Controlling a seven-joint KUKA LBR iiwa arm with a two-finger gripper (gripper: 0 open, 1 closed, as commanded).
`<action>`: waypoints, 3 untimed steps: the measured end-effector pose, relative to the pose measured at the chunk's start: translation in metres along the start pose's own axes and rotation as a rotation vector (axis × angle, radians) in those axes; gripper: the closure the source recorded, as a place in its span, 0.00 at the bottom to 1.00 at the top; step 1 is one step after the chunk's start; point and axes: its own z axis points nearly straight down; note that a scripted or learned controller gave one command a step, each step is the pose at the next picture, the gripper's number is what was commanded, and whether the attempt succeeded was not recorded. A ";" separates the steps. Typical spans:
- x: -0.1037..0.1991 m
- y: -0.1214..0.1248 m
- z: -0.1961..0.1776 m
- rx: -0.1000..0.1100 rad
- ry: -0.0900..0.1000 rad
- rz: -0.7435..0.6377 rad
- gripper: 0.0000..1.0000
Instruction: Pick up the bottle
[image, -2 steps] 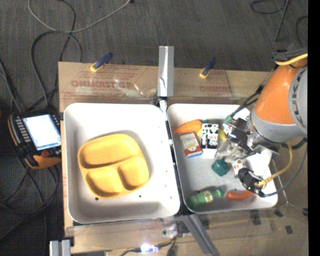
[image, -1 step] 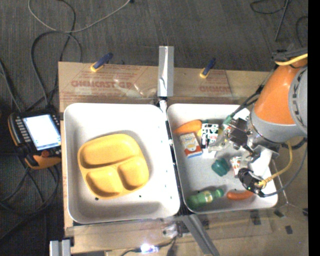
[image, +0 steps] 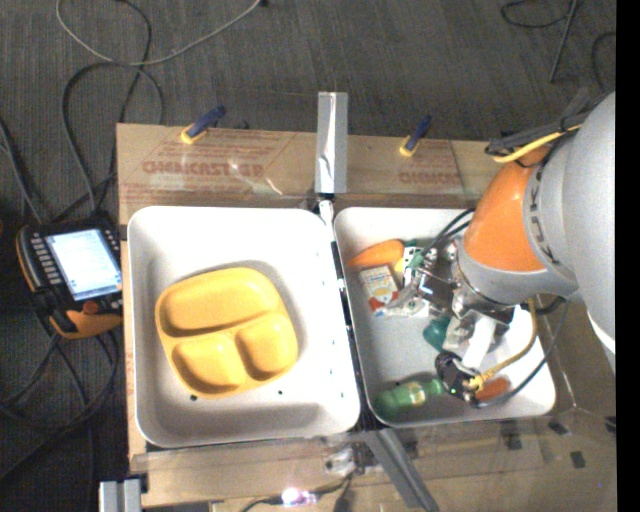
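Two white bins sit side by side on the table (image: 230, 170). The left bin (image: 142, 300) holds a yellow divided tray (image: 228, 325). The arm (image: 520, 225) reaches over the right bin (image: 395, 350), its hand (image: 425, 285) low among the clutter near the bin's middle. A green bottle (image: 405, 397) lies on its side by the near wall, apart from the hand. An orange item (image: 375, 253) and what may be a small printed packet (image: 380, 290) lie toward the far left corner.
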 end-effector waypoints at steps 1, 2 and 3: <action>-0.030 0.036 0.093 -0.013 0.009 0.082 0.00; -0.031 0.036 0.083 -0.012 0.007 0.081 1.00; -0.031 0.034 0.076 -0.006 0.004 0.080 1.00</action>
